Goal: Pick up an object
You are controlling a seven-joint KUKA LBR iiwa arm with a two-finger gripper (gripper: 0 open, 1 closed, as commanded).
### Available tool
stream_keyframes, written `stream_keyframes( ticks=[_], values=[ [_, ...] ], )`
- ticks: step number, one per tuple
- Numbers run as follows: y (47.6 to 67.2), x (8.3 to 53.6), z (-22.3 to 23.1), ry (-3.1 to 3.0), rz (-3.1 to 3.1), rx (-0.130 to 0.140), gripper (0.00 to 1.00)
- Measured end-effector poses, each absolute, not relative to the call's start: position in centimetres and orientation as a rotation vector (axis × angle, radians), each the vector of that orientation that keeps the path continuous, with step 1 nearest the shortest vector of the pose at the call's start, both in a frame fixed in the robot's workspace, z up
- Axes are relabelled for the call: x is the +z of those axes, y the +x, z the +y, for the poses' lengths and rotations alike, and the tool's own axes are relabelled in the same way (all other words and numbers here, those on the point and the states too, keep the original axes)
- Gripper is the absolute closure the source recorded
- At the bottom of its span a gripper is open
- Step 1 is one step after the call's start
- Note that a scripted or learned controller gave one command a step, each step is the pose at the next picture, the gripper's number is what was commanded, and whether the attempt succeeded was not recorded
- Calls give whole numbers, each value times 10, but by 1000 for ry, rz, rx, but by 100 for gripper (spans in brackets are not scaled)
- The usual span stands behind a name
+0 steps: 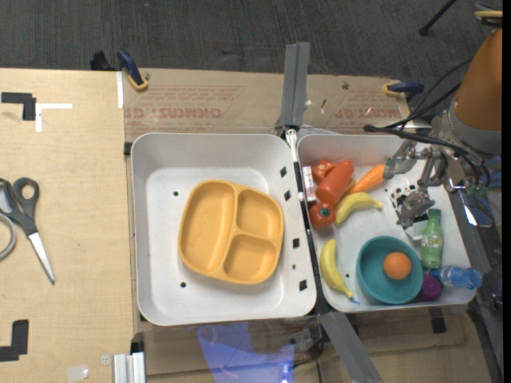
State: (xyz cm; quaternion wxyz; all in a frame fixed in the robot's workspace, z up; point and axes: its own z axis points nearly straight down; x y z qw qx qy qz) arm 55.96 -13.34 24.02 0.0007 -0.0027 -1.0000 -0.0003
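Observation:
My gripper point(413, 200) hangs over the right bin point(463, 238), near its right side, with the arm's orange band point(485, 78) above it at the frame's right edge. Just below and right of the gripper stands a green bottle point(432, 240). In the same bin lie a red pepper point(334, 181), an orange carrot point(367, 179), a small tomato point(322, 213), two yellow bananas point(357, 205) point(331, 268), and a teal bowl point(375, 280) holding an orange ball point(397, 266). I see nothing held in the gripper.
The left bin point(152, 238) holds a yellow divided plate point(231, 231). A purple item point(431, 286) and a clear bottle point(461, 277) lie in the right bin's near right corner. Scissors point(29, 222) rest on the bench at far left. Cables run beside the arm.

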Motion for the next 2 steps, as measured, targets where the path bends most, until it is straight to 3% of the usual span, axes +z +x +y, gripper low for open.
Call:
stream_keyframes(
  ticks=[1, 2],
  values=[
    [608, 94, -142, -78, -3146, 2, 0],
    [566, 101, -146, -215, -3170, 1, 0]
  ],
)
